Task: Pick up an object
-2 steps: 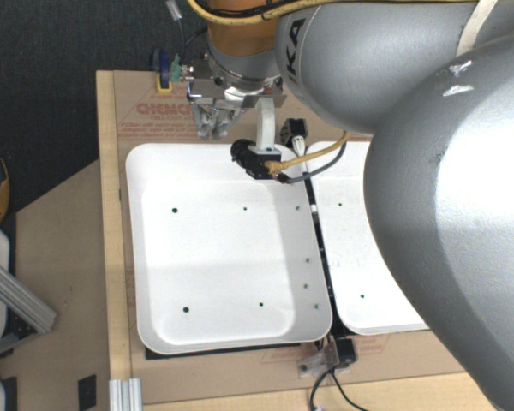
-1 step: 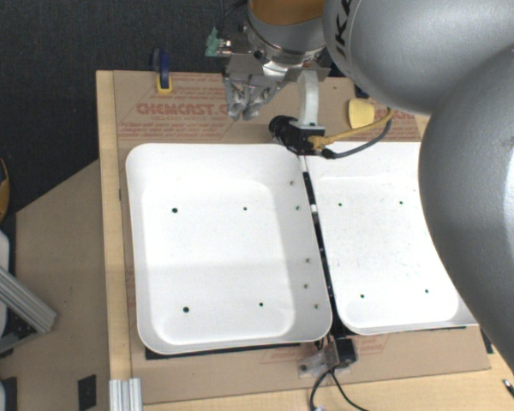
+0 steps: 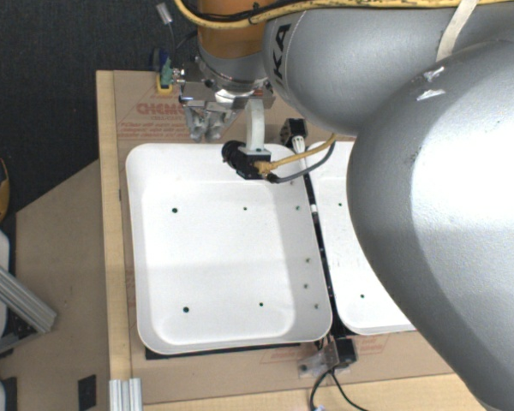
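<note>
My gripper (image 3: pixel 230 139) hangs below the orange band of the wrist, over the far rim of the left bin (image 3: pixel 154 229), near its back right corner. A black part with a yellowish cable (image 3: pixel 304 154) sits at its lower end, just above the bin's rim. The left bin's white floor shows a few small dark dots. The grey arm covers most of the right bin (image 3: pixel 360 315), so whatever lies in there is hidden.
The two bins sit on a brown board (image 3: pixel 111 229) with red print at its far edge. A small blue and yellow part (image 3: pixel 164 74) is at the board's back left corner. A cable and connector (image 3: pixel 334 358) lie at the front edge between the bins.
</note>
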Robot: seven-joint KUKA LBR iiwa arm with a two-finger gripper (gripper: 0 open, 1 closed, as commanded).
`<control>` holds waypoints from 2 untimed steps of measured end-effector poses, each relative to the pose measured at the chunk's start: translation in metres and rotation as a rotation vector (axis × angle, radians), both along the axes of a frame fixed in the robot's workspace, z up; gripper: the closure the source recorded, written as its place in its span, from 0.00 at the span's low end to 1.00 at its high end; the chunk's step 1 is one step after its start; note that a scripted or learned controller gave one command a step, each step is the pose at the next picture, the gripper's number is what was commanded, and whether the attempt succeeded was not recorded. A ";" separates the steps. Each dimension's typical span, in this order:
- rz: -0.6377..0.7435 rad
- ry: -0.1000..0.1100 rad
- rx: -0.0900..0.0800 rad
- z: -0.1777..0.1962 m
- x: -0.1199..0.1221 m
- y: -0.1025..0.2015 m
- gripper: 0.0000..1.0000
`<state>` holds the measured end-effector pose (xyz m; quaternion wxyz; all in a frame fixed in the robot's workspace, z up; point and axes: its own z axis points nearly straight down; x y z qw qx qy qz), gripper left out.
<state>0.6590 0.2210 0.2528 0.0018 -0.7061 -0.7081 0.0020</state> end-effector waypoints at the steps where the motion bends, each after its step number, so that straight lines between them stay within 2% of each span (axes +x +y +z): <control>1: -0.004 -0.013 0.002 0.072 0.008 -0.016 1.00; 2: -0.001 0.002 -0.001 0.011 0.006 0.004 1.00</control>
